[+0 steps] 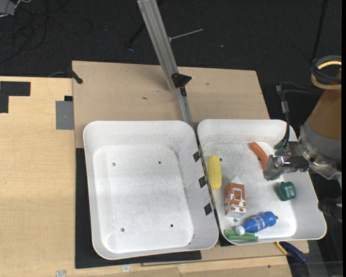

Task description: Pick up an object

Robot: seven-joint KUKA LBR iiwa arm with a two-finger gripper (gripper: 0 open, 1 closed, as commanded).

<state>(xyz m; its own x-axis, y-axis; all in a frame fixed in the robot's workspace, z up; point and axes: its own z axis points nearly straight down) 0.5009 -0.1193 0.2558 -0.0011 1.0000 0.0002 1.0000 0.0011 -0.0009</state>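
In right bin [303, 227]: hand [272, 167] beside slim orange carrot [258, 151]; grip state unreadable.

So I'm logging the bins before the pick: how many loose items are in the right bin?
5: a corn cob by the left wall, a small carton beside it, a blue bottle near the front, a green block and an orange piece by the gripper, which may hide more.
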